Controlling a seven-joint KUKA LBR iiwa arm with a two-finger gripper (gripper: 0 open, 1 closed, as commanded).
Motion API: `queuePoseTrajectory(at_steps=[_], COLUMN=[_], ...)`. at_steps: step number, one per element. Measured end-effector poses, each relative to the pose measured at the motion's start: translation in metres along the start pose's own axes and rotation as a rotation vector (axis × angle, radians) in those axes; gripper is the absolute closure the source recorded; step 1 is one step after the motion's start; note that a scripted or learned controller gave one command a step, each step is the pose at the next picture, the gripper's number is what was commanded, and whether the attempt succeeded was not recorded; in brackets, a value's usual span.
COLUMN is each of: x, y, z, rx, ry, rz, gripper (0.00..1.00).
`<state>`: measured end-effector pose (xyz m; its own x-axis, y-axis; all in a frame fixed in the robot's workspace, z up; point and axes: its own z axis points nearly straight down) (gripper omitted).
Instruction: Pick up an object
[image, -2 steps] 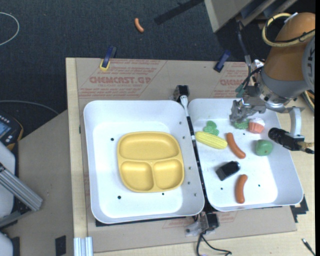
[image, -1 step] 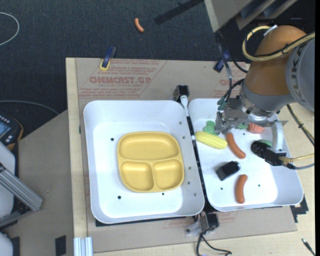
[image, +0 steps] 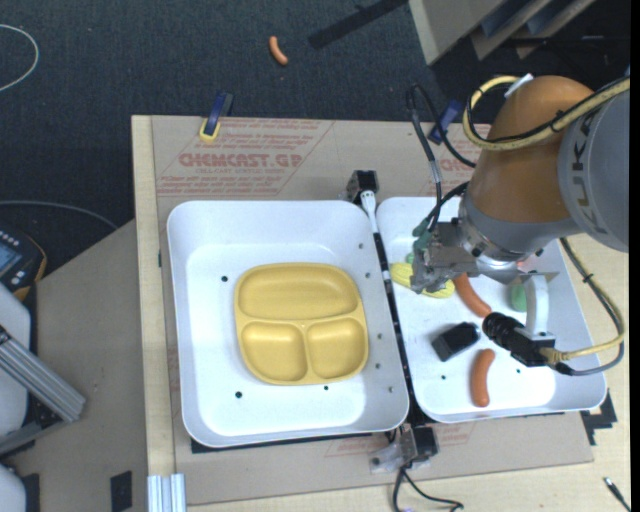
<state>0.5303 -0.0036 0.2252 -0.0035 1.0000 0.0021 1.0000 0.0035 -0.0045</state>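
Gripper (image: 432, 268) low in right bin (image: 570, 395), over yellow piece (image: 408, 274) at left wall; finger state: cannot tell. Orange sausage (image: 481, 377) lies below-right, long axis near-vertical; black block (image: 455, 340) between.

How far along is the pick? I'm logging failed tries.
Done: the gripper is down in the right bin, over a yellow object. In hand: nothing visibly held. Left: grasp and lift; the two sausages, the black block and the yellow tray in the left bin lie untouched.
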Motion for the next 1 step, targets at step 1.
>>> queuePoseTrajectory(at_steps=[1], x=[0.0115], y=[0.0012], z=[0.0064], rx=[-0.001], ry=[-0.001], rz=[0.002], gripper=[1.00])
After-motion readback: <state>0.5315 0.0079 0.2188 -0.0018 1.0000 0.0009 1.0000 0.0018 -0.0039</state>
